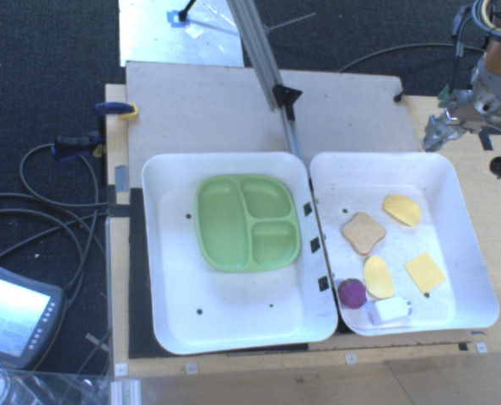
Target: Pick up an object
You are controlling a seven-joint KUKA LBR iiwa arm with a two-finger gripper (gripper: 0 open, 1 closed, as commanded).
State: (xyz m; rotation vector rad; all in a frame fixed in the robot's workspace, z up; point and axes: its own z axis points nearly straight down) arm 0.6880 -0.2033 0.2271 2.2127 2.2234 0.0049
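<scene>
The right bin (453, 175) holds several small things: a yellow oval piece (401, 210), a tan toast-shaped piece (363, 232), a yellow square slice (424, 272), a yellow drop-shaped piece (378, 277), a purple ball (352, 293) and a white block (390, 310). My gripper (441, 131) hangs above the bench just past the right bin's far right corner, away from all of them. Nothing shows between its fingers.
A green divided plate (247, 223) lies in the left bin (175, 310). A slanted metal pole (259, 40) crosses the back of the bench and ends near the seam between the bins. Cables and a hand-held pendant (14, 315) lie on the floor at left.
</scene>
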